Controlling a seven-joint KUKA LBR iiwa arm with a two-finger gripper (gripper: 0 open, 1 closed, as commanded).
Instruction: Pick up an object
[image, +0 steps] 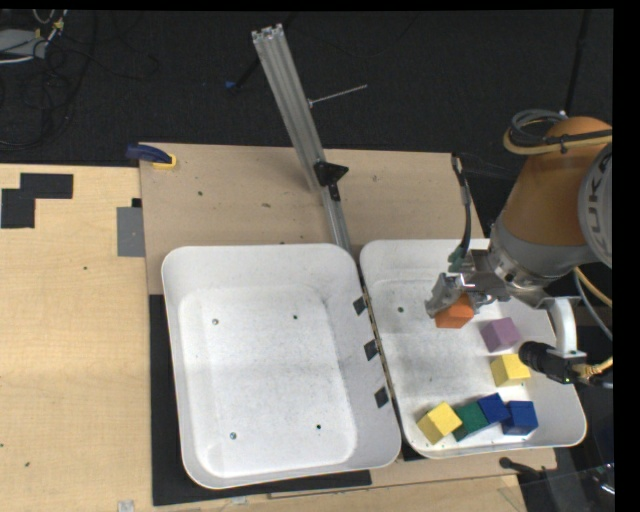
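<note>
Dark floor and loose cables frame the pale wooden tabletop (250, 200), which carries two shallow white bins side by side; I am watching from the fixed overhead camera. My grey arm with its orange band (548, 200) reaches over the right-hand white bin (400, 400), and the end effector (450, 297) hangs low above that bin's upper middle. Right at its tip, on the near side and either touching or just beneath it, sits a small orange block (456, 315). I cannot tell from this slant whether the end effector is spread or pressed together, nor whether the block is actually between its tips. Nearer to me than the tip lie a pale purple cube (500, 333) and a yellow cube (511, 368), and well apart from it, along the bin's front rim, a cluster of a yellow block (438, 421), a green block (470, 418) and two blue cubes (508, 412). I judge the orange block the natural target, since it lies directly under the tip and has no obvious long axis.
</note>
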